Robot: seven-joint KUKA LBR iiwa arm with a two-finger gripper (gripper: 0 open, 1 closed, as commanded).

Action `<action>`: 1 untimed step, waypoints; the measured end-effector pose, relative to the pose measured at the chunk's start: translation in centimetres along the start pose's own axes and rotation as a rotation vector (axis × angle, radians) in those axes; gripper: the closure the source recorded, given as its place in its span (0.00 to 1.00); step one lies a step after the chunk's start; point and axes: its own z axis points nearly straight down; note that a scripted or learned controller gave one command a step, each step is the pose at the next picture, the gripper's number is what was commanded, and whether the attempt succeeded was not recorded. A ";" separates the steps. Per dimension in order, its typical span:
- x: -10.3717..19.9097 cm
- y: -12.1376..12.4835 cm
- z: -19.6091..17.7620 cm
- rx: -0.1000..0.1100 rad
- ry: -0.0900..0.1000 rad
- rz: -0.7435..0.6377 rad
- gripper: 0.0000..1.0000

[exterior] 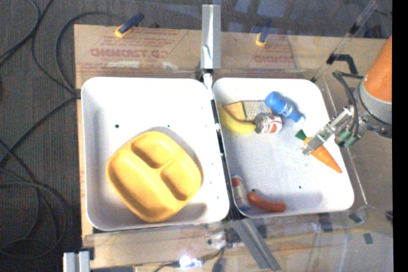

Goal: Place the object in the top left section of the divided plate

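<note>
Since the grasp looks unconfirmed, check before lifting.
Gripper [317, 144]: right-centre of frame, over the carrot [327, 157]; fingers too small to read, open or closed I can't tell, no hold visible.
Carrot: lies at right bin's [299, 197] right edge.
Plate [155, 175]: lower left, tilted; target is its upper-left section.
Tip: centre on carrot body, lift straight.

The yellow divided plate [155, 174] sits in the lower middle of the left bin [102, 105], with open white floor above and to its left. In the right bin [319, 200], a banana [234, 119], blue bottle [283, 106] and can [269, 125] crowd the upper part, a carrot [328, 158] lies at the right edge and a sausage [266, 203] at the bottom. The floor between them is bare.
</note>
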 end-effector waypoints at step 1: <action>5.3 4.4 2.8 0.001 0.001 -0.130 1.00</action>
